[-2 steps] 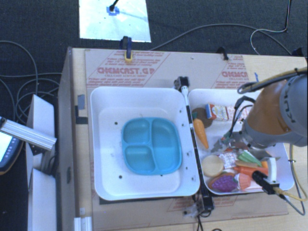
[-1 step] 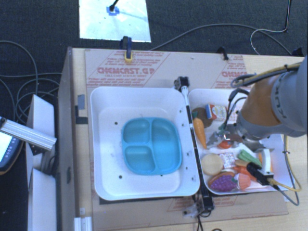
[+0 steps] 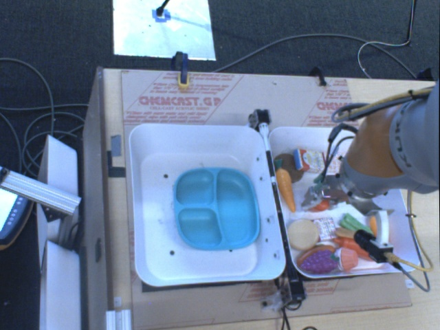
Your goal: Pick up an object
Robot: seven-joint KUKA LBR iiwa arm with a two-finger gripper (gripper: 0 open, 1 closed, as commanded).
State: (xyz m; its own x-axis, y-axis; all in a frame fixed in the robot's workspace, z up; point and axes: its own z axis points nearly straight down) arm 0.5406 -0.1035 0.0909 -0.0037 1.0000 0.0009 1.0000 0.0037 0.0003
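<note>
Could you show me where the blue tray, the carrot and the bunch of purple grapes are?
blue tray (image 3: 216, 208): camera view, on its middle divider.
carrot (image 3: 285, 189): camera view, mid-length on its orange body.
purple grapes (image 3: 317, 260): camera view, centre of the bunch.

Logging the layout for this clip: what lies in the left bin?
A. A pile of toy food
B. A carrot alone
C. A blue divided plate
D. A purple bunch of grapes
C: the blue divided plate lies in the left bin, while the carrot and the purple grapes sit with the other toy food in the right bin.
</note>
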